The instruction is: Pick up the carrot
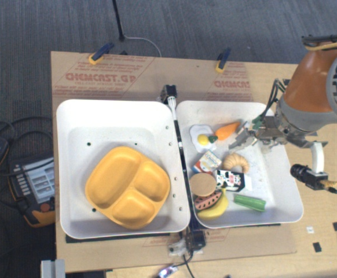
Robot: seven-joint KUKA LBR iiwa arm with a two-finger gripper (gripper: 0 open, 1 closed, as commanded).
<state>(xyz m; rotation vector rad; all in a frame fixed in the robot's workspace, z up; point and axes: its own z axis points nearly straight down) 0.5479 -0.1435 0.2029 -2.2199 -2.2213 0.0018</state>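
Fingers (245, 136) look spread and hold nothing; I see two grey prongs splayed toward 9 o'clock, no object between them. They hang low over the upper part of the right bin (284, 210).

Carrot (227, 130) lies just beside the prongs, at about 10 o'clock from them, near but apart as far as I can judge from this slant. Its long axis runs roughly 8 to 2 o'clock, green stub at the 8 end, orange tip pointing up toward the fingers. My read: a short shift toward 10, then close across the short axis, not along it.

Clutter is the concern. Fried egg toy (202, 136) touches or nearly touches the carrot's green end. Croissant (237, 162) sits at 6 o'clock of the fingers, close. Further down the bin: small carton (207, 162), a black-and-white packet (230, 180), cookie (202, 185), banana (213, 208), green cylinder (249, 202).

Left bin (76, 120) carries a yellow divided plate (128, 186), well apart, irrelevant.

Both bins sit on a cardboard sheet on the table (99, 74), clamped at 12 o'clock. Floor is dark carpet. Bin wall at 12 o'clock of the carrot limits approach from that side.
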